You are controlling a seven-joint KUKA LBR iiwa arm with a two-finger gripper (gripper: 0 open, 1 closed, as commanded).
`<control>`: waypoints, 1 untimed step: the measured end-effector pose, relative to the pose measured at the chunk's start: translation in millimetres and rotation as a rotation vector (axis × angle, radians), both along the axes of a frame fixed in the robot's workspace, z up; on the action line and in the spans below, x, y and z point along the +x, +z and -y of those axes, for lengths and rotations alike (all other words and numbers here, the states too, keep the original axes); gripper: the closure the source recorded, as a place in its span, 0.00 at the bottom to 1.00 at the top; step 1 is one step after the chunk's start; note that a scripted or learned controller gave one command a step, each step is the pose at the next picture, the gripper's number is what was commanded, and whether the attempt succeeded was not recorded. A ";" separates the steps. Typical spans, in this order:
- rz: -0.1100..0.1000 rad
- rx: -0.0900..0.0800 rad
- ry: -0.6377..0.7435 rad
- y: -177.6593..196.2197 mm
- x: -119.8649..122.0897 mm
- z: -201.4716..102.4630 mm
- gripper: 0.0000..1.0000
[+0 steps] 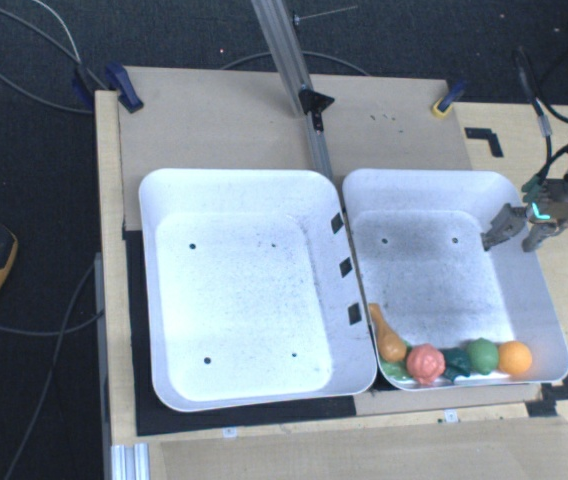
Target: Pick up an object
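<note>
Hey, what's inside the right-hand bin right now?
Along the near edge of the right bin sit an orange carrot-like piece, a pink ball, a green ball and an orange ball. Green bits beneath them are partly covered.

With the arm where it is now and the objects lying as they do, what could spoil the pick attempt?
1. The carrot, pink ball, green ball and orange ball sit packed along the right bin's near wall; a descent there may strike the wall or pinch two at once.
2. The round ones look likely to roll away when nudged.
3. The pincer hovers at the bin's right rim, away from every object, so closing here would probably catch nothing.
</note>
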State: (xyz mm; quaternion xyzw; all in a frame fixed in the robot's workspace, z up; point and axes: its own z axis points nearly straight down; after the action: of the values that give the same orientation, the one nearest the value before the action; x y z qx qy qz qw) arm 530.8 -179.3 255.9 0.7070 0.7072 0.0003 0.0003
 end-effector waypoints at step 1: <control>0.000 0.000 0.000 0.0 0.0 0.0 0.00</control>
State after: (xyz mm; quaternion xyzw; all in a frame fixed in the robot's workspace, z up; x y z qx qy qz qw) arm 530.8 -179.3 255.8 0.7070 0.7072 0.0003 0.0003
